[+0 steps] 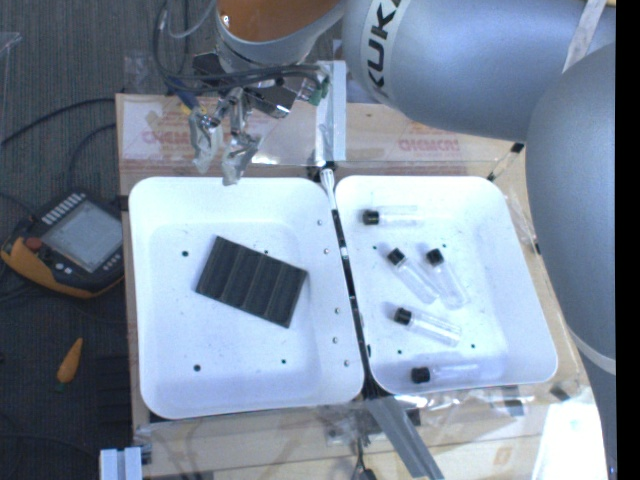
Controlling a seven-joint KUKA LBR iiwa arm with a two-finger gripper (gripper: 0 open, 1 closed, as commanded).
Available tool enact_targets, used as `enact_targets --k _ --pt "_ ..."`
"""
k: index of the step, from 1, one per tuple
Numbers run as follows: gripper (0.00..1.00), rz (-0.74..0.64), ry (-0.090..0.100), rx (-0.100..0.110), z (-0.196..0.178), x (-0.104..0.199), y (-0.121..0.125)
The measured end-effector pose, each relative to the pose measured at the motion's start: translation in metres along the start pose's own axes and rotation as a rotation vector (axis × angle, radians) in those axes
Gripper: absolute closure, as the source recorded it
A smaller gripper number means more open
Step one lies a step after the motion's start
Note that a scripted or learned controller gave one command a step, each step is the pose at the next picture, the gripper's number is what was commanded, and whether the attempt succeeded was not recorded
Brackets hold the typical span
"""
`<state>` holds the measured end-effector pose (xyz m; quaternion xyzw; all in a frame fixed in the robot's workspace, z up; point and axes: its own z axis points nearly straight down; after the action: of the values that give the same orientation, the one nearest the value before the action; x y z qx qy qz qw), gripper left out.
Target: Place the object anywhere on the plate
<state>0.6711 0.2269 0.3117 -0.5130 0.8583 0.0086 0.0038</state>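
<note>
A dark grey ribbed plate (250, 281) lies flat and slightly turned in the middle of the left bin (170, 368). Several clear vials with black caps lie in the right bin (500, 228), among them one at the top (388, 215), one in the middle (426, 321) and one at the front (444, 373). My gripper (226, 166) hangs over the back rim of the left bin, well behind the plate and left of the vials. Whether anything is in it is unclear.
A raised rim (343, 268) divides the two bins. The arm's big grey body (480, 58) covers the upper right. A teach pendant (70, 243) and an orange tool (67, 360) lie on the floor to the left, with cables (170, 38) behind.
</note>
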Motion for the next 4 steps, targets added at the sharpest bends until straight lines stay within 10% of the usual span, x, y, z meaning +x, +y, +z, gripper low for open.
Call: enact_targets --k 3,4 --pt "1.0 0.01 -0.016 -0.01 -0.023 -0.004 -0.002" --pt "1.0 -0.038 0.012 0.006 0.046 0.004 0.0"
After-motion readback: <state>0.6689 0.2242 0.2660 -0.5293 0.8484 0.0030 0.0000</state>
